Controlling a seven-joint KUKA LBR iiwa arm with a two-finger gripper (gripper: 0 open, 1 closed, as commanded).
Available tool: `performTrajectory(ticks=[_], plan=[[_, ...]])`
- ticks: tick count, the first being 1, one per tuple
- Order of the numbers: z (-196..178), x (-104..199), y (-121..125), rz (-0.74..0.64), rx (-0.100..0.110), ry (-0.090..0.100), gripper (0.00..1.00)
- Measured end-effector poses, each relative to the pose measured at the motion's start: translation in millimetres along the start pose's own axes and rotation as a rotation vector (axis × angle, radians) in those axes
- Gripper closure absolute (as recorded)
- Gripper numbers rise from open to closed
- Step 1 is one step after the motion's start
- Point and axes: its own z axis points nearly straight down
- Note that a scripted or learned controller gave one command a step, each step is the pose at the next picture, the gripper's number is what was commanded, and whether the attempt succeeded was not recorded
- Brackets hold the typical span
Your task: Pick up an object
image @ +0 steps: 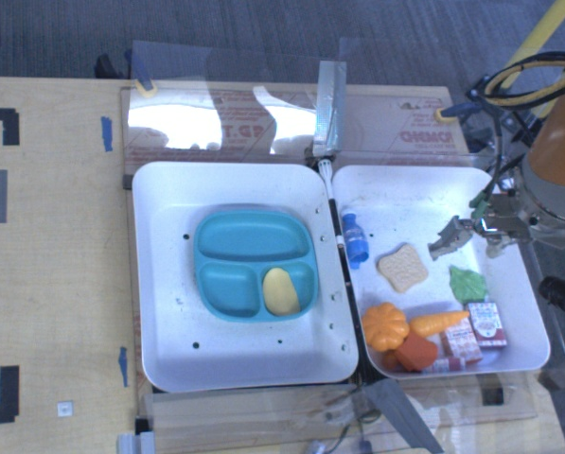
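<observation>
The two-finger metal gripper (471,235) hangs open and empty over the right white plastic bin (533,296); nothing's been picked yet.

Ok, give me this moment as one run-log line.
two-finger gripper: open, nothing between fingers | over right white bin | nearest: green leafy toy, tan bread-slice toy | pick: not yet done
</observation>
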Motion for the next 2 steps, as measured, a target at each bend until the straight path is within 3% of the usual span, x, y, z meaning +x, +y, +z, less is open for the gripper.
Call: performTrajectory(ticks=[1, 2], plan=[[145, 21, 30, -0.299, -0.007, -0.002, 0.00], [135, 20, 31, -0.295, -0.011, -0.004, 1.00]])
